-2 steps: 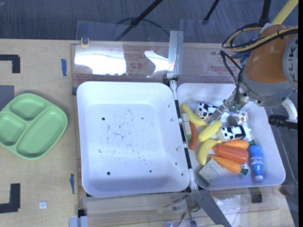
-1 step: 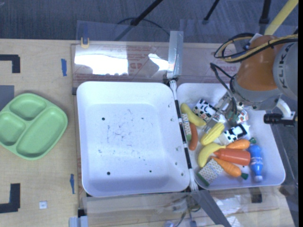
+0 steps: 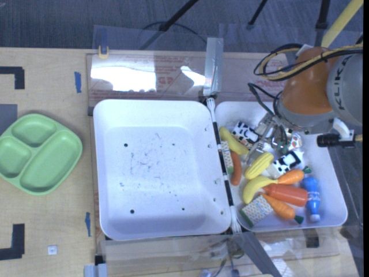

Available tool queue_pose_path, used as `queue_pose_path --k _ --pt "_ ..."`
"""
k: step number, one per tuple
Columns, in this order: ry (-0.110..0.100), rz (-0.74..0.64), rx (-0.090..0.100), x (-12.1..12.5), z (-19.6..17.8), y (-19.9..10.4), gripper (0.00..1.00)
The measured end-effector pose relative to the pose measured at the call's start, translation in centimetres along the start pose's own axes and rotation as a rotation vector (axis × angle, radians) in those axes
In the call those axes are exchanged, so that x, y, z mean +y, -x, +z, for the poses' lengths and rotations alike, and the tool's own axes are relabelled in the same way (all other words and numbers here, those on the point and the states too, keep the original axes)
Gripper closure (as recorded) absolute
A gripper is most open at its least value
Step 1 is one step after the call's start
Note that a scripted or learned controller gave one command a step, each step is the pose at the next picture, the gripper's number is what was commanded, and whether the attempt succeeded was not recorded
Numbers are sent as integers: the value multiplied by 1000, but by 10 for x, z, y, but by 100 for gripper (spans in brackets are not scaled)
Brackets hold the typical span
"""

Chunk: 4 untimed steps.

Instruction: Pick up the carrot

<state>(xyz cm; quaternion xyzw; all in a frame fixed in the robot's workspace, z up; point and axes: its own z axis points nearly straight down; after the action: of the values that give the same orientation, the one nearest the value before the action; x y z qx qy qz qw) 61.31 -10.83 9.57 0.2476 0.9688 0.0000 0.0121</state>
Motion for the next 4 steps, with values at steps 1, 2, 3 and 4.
queue_pose_path --k 1,2,3,4 --pt "1 -142 -6 -16 0 -52 0" --pt "1 -133 -21 -19 -13 -46 100" --pt "3 51 1 -4 -1 -31 100" --pt "-2 51 11 -5 5 -34 0"
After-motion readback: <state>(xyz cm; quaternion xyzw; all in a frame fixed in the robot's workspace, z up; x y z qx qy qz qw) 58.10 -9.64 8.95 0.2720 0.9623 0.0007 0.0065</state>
